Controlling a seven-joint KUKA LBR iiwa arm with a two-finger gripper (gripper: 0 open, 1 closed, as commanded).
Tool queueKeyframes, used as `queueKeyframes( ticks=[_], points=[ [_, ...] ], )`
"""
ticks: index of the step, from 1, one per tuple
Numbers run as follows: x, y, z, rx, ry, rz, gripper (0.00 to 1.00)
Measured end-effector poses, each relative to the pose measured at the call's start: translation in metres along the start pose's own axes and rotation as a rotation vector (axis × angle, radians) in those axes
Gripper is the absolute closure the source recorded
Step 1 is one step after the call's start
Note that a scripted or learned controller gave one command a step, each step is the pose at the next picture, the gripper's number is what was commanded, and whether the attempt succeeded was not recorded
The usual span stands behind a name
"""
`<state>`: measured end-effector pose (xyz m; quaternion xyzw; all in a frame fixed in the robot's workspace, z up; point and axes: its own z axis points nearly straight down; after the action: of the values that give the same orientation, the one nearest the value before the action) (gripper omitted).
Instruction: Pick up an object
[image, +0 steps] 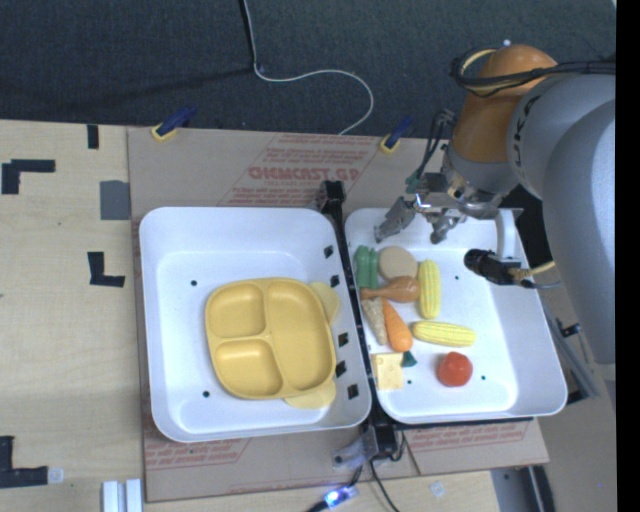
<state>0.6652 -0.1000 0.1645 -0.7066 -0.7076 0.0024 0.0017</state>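
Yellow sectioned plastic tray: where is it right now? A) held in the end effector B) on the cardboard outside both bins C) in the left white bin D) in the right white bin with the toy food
C. The yellow sectioned plastic tray lies flat on the floor of the left white bin, apart from the toy food in the right white bin.

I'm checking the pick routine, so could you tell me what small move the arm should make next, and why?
Probably a short descent toward the pile. The end effector sits over the far edge of the right bin, with nothing between its fingers. The nearest items, the beige round piece and green vegetable, lie just below it in the view.
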Motion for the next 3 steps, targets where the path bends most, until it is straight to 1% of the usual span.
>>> queueKeyframes(
  ticks=[1, 2, 3],
  points=[
    [-0.009, -0.002, 0.053, 0.001, 0.000, 0.000, 0.00],
    [-0.010, -0.001, 0.079, -0.006, -0.002, 0.000, 0.00],
    [-0.010, 0.002, 0.063, -0.013, -0.003, -0.001, 1.00]
  ],
)
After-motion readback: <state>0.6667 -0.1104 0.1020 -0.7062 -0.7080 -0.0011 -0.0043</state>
